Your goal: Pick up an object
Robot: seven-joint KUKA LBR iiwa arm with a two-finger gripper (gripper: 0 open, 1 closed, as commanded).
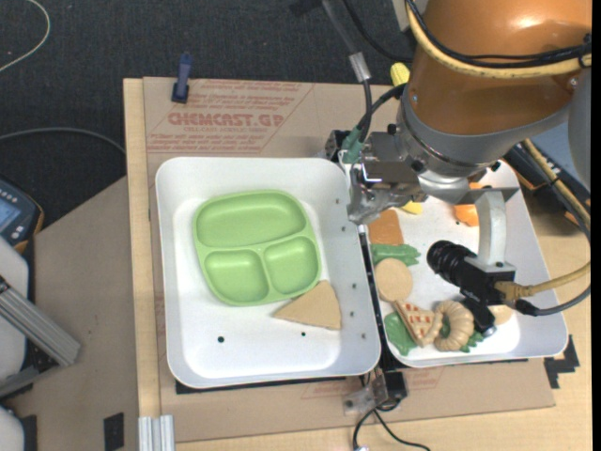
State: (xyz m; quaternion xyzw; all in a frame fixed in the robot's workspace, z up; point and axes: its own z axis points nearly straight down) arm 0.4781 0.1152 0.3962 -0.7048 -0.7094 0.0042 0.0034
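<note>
R bin [545, 341], near edge: braided tan pastry toy [457, 324], pizza slice toy [418, 319]. L bin [178, 280]: tan triangular wedge [310, 308], apex pointing up-right, beside green 3-compartment plastic tray [254, 245]. Gripper [376, 195] further back over the divider; grip state can't tell.

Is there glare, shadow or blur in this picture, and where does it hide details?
In the camera view, bright highlights shine on the arm's orange band; the white left bin looks evenly lit with mild shadow beside the green tray; the arm darkens the right bin below it, so the claw is hard to read; the food pieces look soft.
</note>
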